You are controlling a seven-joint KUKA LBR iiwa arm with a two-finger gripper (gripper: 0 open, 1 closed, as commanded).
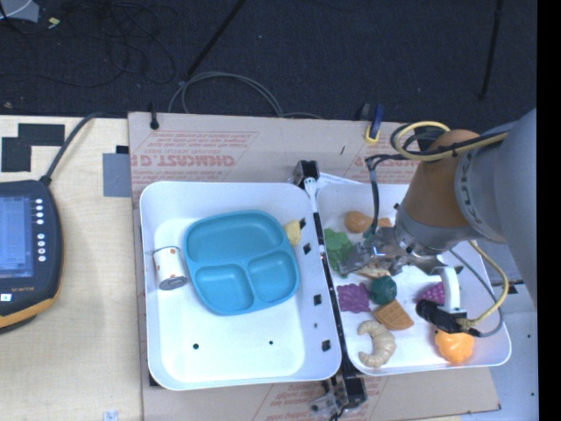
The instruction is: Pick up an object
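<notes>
With gripper (372, 257) low in right bin (500, 345) over green toy (337, 246), finger state can't be told, step reads as grasp approach; next: close & lift.

The bench (219, 152) is seen from one fixed camera above, looking down at a slant; both white bins are framed, at moderate distance.

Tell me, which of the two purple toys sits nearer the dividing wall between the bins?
The purple toy beside the croissant; the other purple one lies farther right, near the orange.
</notes>
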